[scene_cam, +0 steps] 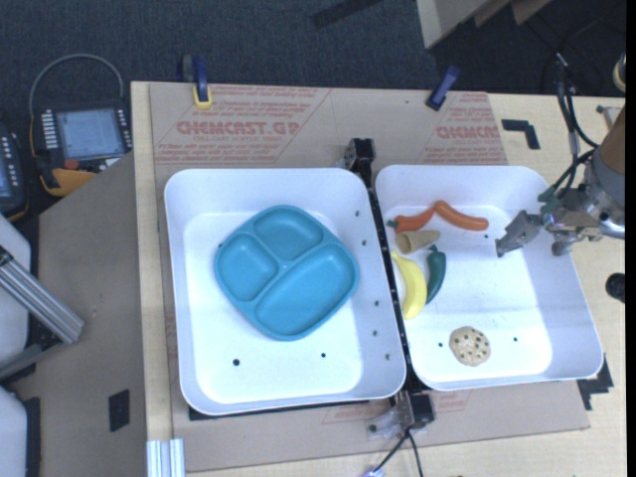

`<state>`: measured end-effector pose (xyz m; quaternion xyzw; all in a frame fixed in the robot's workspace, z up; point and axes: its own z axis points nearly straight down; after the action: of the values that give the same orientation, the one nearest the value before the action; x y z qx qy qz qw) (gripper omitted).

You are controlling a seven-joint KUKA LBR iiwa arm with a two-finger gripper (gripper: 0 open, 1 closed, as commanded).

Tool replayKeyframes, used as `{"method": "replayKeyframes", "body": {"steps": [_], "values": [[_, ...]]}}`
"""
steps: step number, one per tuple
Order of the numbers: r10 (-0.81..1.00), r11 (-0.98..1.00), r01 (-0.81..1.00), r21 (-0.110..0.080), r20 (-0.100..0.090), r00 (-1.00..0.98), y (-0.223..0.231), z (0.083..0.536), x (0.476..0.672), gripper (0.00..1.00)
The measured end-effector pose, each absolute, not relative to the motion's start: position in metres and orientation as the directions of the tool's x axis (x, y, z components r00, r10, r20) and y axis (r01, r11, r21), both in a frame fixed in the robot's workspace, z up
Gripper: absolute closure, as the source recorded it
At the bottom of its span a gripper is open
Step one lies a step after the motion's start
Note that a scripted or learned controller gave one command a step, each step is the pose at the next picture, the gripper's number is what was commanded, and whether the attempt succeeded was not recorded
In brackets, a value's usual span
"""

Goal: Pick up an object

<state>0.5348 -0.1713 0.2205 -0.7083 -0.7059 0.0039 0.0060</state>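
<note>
The right bin (556,351) holds an orange sausage (452,216), a small brown cone (415,240), a yellow banana (410,283), a dark green pepper (435,268) and a round cookie (469,345). My gripper (539,240) hangs over the right bin's upper right part, to the right of the sausage and apart from every item. It is open, with nothing between its fingers. The nearest item is the sausage's right end.
A blue divided plate (286,270) lies in the left bin (199,366). A black clamp (360,152) sits at the far end of the ridge between the bins. Cables and the arm's wrist crowd the right bin's right rim.
</note>
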Motion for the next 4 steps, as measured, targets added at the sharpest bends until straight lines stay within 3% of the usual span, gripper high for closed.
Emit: {"method": "replayKeyframes", "body": {"steps": [1,2,4], "values": [[1.000,0.000,1.000,0.000,0.000,0.000,-0.171,0.228,0.538,0.00],[1.000,0.000,1.000,-0.005,0.002,0.000,-0.168,0.176,0.547,0.00],[1.000,-0.001,1.000,-0.004,0.002,0.001,-0.167,0.082,0.542,0.00]]}}
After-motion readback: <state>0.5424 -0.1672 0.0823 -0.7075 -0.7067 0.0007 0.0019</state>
